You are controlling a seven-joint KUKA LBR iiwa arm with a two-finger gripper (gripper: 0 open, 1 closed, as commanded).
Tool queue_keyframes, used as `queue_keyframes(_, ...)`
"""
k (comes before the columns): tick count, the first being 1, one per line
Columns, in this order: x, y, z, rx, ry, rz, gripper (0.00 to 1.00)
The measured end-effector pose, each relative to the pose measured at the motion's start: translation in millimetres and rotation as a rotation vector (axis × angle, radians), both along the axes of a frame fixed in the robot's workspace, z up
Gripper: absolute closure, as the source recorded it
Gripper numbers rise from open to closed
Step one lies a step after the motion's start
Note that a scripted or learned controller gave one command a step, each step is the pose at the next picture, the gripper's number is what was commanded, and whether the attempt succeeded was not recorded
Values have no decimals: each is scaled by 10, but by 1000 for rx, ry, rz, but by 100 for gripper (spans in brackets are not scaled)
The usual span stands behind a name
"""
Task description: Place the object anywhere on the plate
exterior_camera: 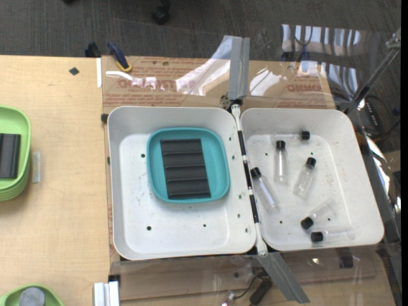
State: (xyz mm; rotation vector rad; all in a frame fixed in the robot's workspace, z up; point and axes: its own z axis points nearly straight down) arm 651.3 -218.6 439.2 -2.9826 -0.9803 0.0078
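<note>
Wood bench [51, 234] sits over dark carpet, with 2 white bins side by side on a cardboard sheet [159, 81]. Left bin [127, 228] carries a teal plate [220, 171] near its middle, slightly toward the far edge; 4 dark ridged bars lie stacked across the plate's centre. Right bin [357, 139] carries 6 clear vials with black caps. 1 vial [279, 159] stands roughly along the bin's depth near the centre. 1 vial [305, 176] lies tilted just right of it. 1 vial [263, 188] lies diagonal close to the left wall. 1 vial [296, 136] sits near the far edge, cap to the right. 2 vials [320, 215] [333, 235] lie near the front-right corner, caps to the left. No vial touches the plate; all sit in the right bin. Green tray stack [16, 158] with a dark block sits at the bench's left edge. Round green lid [29, 296] shows at the front-left corner.
</note>
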Motion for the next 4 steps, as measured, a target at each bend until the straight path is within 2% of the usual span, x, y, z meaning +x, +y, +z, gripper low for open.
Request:
queue_keyframes(3, -28, -38, 2, -1, 0, -365, 0)
queue_keyframes(4, -21, -41, 11, -1, -2, -429, 0)
